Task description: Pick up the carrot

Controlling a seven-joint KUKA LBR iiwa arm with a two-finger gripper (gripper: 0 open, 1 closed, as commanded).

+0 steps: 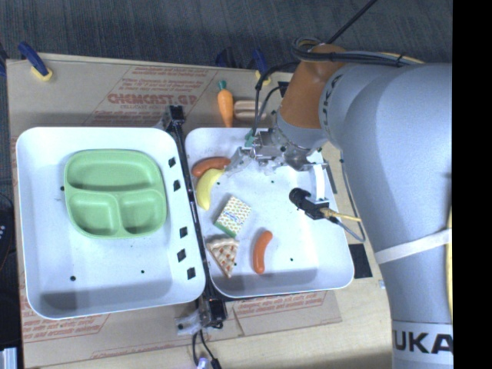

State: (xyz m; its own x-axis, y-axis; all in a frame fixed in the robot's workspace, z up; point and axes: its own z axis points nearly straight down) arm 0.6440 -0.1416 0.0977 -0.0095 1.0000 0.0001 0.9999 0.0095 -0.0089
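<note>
Carrot (224, 106) sits outside the right bin (327, 271), on the cardboard just past its far rim, untouched. Gripper (260, 151) hovers inside the bin's far end near a sausage (209, 164) (finger state: can't tell). Nothing picked yet; approach, grasp and lift all remain.

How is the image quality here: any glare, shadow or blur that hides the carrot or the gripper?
Camera view: even, soft lighting; the white bins look bright but not blown out. The carrot, lying outside the bins on the cardboard, is small and slightly soft but readable. The gripper sits partly under the wrist, its fingers too blurred to judge. Faint shadows along the bins' near walls.
</note>
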